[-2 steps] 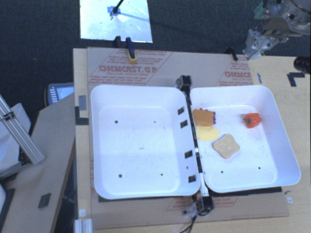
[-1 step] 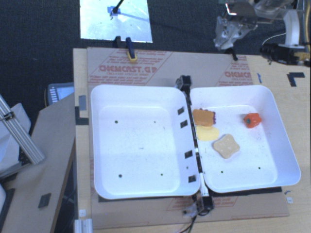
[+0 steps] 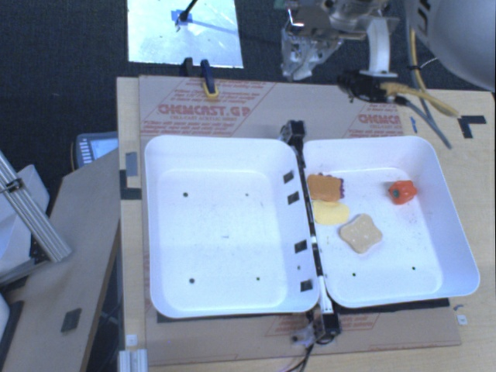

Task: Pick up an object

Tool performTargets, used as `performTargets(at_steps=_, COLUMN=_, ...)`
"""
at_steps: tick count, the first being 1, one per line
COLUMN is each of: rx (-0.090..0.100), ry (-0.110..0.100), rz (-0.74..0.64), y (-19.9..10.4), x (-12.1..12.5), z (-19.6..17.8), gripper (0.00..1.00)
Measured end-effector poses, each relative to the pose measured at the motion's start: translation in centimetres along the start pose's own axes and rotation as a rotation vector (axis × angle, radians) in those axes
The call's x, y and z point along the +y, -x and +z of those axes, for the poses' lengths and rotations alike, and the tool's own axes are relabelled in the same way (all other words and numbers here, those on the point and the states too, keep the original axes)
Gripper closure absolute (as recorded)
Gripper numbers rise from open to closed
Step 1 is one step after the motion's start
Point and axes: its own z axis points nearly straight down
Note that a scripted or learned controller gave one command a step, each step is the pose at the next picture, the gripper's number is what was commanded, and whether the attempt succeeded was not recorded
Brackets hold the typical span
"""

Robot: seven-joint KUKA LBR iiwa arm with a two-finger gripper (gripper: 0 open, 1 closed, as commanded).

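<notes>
The right bin (image 3: 453, 246) holds several small items. An orange waffle-like piece (image 3: 325, 187) lies by the divider, over something purple, with a flat yellow piece (image 3: 332, 213) just below it. A tan toast-shaped piece (image 3: 360, 233) rests nearer the front. A red-orange pepper-like item (image 3: 401, 192) sits toward the right wall. My gripper (image 3: 298, 64) hangs high at the top of the view, beyond the far edge of the bins, well away from all the items. Nothing shows between its fingers.
The left bin (image 3: 155, 208) lies beside the right one, joined at a clipped divider (image 3: 302, 208). Behind the bins a cardboard sheet (image 3: 209, 107) bears a yellow clamp (image 3: 209, 84). Yellow and grey cables (image 3: 418, 103) trail at the back right.
</notes>
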Motion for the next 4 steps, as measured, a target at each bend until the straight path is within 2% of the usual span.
performTargets(at_steps=1, rx=0.000, ry=-0.003, rz=-0.001, y=-9.6, x=1.6, z=6.2, gripper=1.00)
performTargets(at_steps=2, rx=-0.003, ry=-0.008, rz=0.003, y=-10.8, x=-7.3, z=11.3, gripper=1.00)
performTargets(at_steps=3, rx=0.005, ry=0.022, rz=0.005, y=-10.5, x=-4.9, z=-9.8, gripper=1.00)
performTargets(at_steps=4, rx=-0.001, ry=0.004, rz=0.005, y=-10.6, x=-5.0, z=-8.7, gripper=0.00)
